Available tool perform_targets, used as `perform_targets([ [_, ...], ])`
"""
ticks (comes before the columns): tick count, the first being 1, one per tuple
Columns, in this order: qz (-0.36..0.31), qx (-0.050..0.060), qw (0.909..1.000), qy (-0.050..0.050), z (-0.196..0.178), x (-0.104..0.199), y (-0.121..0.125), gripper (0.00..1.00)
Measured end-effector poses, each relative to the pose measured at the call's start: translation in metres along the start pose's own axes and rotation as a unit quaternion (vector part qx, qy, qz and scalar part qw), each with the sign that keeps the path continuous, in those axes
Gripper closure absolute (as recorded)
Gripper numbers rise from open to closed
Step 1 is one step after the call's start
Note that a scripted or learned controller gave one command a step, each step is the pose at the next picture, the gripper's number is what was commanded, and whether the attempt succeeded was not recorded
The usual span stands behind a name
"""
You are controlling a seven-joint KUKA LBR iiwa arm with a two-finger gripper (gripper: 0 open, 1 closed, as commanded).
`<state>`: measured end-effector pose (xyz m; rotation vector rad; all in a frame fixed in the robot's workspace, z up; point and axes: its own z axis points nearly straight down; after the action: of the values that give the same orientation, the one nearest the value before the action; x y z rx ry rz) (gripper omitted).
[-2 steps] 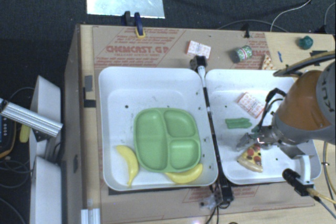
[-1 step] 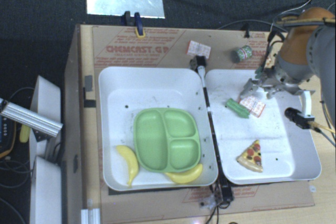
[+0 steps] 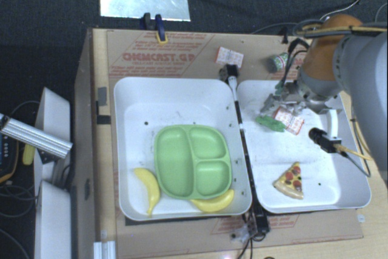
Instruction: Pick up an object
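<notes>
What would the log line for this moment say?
tool: above right bin | nearest: green object, red-white packet | grasp: not seen

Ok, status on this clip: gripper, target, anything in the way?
Gripper low in right bin. Right by green piece and red-white packet, grasp unconfirmed. Pizza slice lies apart, not in the way.

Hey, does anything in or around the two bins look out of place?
Two things lie on the bench behind the bins, not in them: a small red-and-white packet and a greenish can that seems tipped over. In the left bin, the green plate overlaps a banana by the front wall.
</notes>
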<state>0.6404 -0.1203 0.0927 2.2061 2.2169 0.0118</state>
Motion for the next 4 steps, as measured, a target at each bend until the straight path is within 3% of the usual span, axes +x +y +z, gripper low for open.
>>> perform_targets([
  [1,0.000,0.000,1.0000,-0.001,0.002,0.030,0.014,0.00],
  [2,0.000,-0.002,1.0000,0.000,0.001,0.016,-0.008,0.00],
  [3,-0.001,-0.004,1.0000,-0.002,-0.011,0.014,-0.007,1.00],
  [4,-0.001,-0.004,1.0000,-0.002,-0.010,0.014,-0.007,0.00],
])
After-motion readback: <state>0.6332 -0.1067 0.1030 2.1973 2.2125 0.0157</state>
